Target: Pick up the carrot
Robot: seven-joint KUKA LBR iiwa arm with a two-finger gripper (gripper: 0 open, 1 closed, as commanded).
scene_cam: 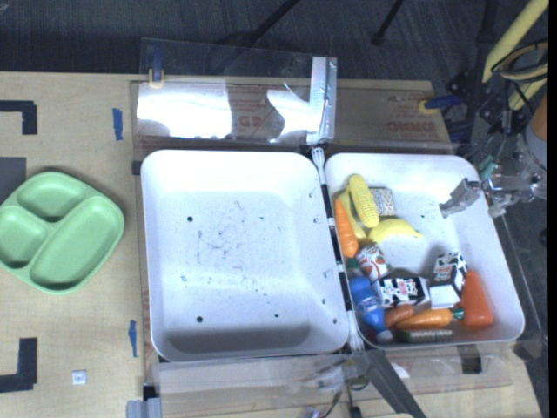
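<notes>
A long orange carrot lies along the left wall of the right bin, just left of a corn cob. Two more orange pieces sit in that bin's near right corner: a stubby cone and a slim one lying flat. My gripper hangs over the bin's right side, near its far right corner. It is well to the right of the long carrot and above the stubby cone, and I see nothing held in it.
The right bin also holds a banana, a blue bottle, and small cartons. The left bin is beside it. A green divided plate rests on the bench at far left. A clear plastic sheet stands behind the bins.
</notes>
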